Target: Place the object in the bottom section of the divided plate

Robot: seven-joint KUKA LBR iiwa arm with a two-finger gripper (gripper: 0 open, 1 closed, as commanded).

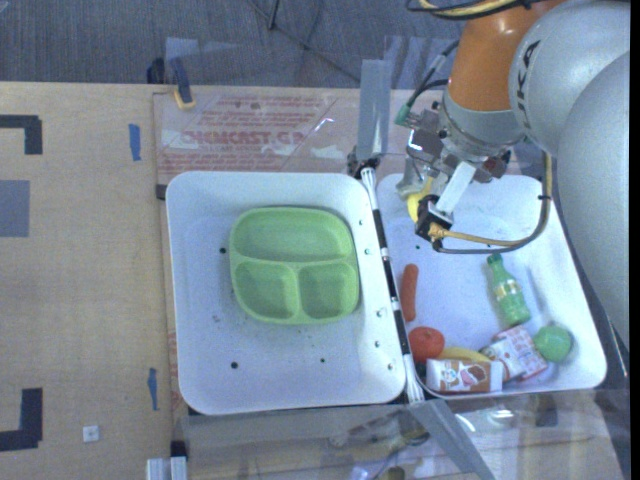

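Surface: pale wooden bench [80, 268] with black and blue tape marks along its left part, carrying two shallow white bins side by side.

Left bin [190, 348]: holds one green divided plate [293, 236], lying flat near the middle. The plate has one wide section on the far side and two smaller sections side by side on the near side.

Right bin [470, 268]: the gripper [418, 190] hangs over its far left corner, close to the wall shared with the left bin. Whether it is open or closed cannot be told, nor whether it has hold of anything.

Contents of the right bin, all well apart from the plate:
- orange carrot [408, 292], lying lengthwise beside the left wall;
- red tomato [426, 342], just below the carrot;
- small carton [464, 375], on its side against the near wall;
- yellow banana [462, 353], between tomato and carton, partly covered;
- green bottle [507, 290], lying down near the middle;
- red and white packet [518, 354], beside the carton;
- green ball [553, 343], in the near right corner.

Arm [560, 58]: grey with an orange band, over the bin's right side.
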